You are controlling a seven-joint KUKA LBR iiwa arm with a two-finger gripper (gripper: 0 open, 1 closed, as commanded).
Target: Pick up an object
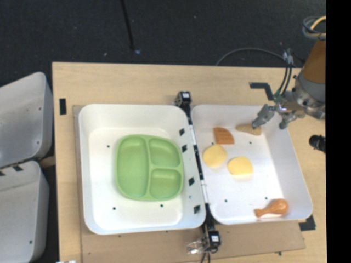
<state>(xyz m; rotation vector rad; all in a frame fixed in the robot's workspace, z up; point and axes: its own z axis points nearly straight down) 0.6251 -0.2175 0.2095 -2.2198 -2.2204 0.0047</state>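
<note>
nearest me in the right bin (293, 163) there's a drumstick (272, 208), then two yellow rounds (240, 166) and a brown slice (223, 136). my gripper (273, 117) hangs over the far edge, fingers spread, holding nothing. green tray (149, 167) sits in the left bin (88, 147).

2 white bins: left bin (88, 147), right bin (290, 163), on a light tan wood bench (120, 81). Green divided plate (149, 167) in the left bin. Right bin: 2 pale yellow round pieces (214, 156) (240, 166), 1 orange-brown wedge (223, 136), 1 orange drumstick-shaped toy (272, 208), 1 tan piece (248, 129) at the top rim. Gripper (274, 115) grey metal, orange band (314, 62) above. Floor dark, near black.
</note>
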